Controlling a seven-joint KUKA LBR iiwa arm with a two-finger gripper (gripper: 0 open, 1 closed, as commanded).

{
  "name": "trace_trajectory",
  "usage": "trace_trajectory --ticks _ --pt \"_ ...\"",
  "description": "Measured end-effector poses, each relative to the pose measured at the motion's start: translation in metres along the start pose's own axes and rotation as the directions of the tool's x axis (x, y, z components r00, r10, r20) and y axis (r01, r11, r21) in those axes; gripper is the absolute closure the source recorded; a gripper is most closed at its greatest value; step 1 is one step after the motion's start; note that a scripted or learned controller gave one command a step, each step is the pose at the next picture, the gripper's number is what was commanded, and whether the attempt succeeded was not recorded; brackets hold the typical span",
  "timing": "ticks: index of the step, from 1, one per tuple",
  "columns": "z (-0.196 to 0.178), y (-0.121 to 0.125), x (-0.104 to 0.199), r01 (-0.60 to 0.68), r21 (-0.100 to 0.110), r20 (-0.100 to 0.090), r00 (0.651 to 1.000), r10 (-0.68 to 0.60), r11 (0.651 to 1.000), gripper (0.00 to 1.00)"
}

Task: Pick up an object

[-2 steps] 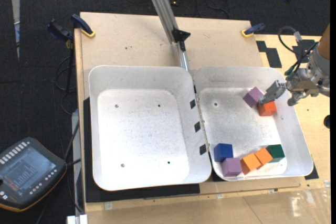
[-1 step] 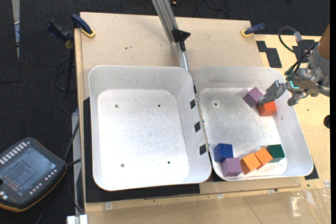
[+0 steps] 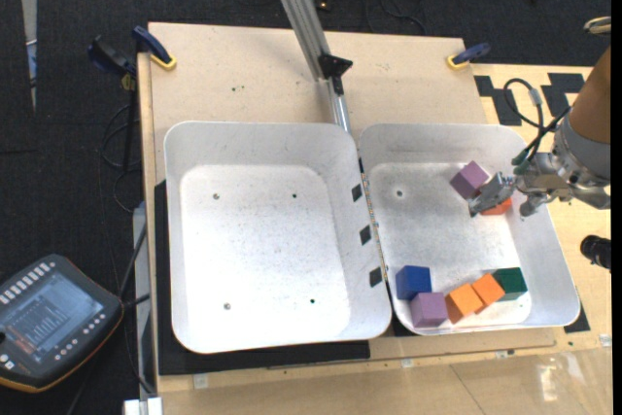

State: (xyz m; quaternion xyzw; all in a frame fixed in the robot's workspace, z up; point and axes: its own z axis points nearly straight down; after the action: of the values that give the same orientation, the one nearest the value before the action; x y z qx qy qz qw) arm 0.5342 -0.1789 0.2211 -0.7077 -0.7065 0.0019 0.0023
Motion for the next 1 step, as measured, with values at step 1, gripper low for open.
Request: trace_trajectory --ticks 1 --pt "0.0448 0.0042 -0.0025 0.001 -0.001 0.0 1.0 -0.001 1.0 0.0"
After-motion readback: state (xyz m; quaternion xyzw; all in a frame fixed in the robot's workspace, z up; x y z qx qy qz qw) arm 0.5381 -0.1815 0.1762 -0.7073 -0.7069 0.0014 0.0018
